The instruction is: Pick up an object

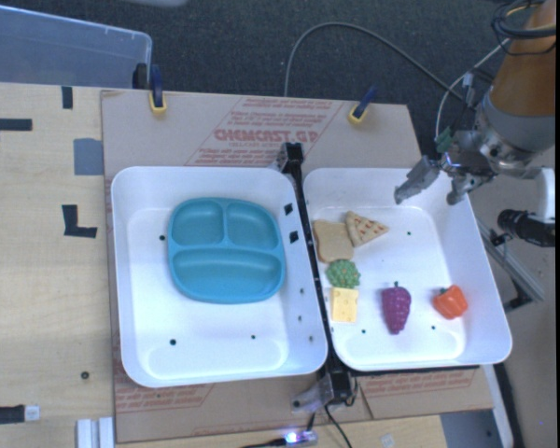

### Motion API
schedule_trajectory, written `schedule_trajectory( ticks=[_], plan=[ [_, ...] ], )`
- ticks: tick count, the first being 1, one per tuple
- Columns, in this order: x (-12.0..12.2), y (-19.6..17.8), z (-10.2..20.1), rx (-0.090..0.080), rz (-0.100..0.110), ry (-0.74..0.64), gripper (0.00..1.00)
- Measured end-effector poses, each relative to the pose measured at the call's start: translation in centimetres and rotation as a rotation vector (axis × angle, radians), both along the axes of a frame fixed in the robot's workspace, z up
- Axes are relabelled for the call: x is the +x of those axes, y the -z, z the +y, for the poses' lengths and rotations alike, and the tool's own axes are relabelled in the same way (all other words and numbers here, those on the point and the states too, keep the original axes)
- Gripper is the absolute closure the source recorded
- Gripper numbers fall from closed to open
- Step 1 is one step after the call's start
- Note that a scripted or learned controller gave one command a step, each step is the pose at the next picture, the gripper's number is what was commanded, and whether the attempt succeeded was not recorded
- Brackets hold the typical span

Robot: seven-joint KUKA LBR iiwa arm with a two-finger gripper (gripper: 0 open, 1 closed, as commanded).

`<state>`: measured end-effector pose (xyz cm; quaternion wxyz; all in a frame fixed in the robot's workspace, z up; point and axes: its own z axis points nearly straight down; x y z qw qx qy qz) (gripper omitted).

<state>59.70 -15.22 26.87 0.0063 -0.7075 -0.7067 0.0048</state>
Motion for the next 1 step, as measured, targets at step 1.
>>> schedule_trajectory(
  ticks=[1],
  plan=[
    [0.18,-0.56,0.04,-0.002,-0.010,-0.003,0.00]
  ],
)
